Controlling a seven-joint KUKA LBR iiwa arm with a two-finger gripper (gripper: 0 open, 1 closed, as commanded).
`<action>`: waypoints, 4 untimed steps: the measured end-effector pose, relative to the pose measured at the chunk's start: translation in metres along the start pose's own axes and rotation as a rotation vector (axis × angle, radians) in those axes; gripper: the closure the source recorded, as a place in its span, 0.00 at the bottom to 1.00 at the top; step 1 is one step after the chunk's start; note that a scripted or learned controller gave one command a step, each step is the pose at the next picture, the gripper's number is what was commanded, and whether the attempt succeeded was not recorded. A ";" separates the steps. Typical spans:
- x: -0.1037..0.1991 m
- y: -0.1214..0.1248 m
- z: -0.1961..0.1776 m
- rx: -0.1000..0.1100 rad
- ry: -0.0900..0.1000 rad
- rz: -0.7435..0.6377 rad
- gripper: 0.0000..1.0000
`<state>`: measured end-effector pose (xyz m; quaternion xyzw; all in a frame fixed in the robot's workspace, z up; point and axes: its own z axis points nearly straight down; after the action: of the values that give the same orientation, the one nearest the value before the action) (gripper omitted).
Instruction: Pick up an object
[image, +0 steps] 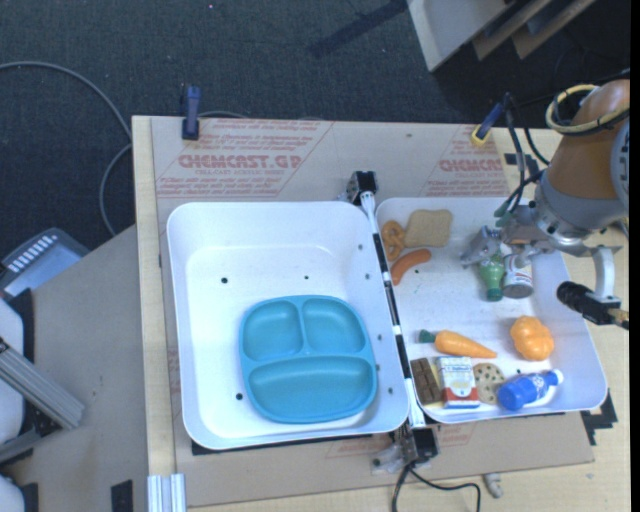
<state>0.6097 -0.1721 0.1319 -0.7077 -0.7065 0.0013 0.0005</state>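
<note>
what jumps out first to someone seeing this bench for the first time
The blue plate, split into three sections, stands out in the left bin. The right bin is crowded with toy food: a carrot, an orange, a hot dog, toast and a blue bottle. The arm reaches in from the right, its pincer over a green bottle.
</note>
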 end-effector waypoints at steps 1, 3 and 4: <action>0.005 -0.004 0.048 0.000 0.008 -0.004 0.00; 0.042 -0.029 -0.028 -0.003 0.002 -0.003 1.00; 0.075 -0.014 0.036 0.007 0.003 -0.002 1.00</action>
<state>0.5961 -0.0975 0.0962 -0.7069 -0.7073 0.0027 0.0043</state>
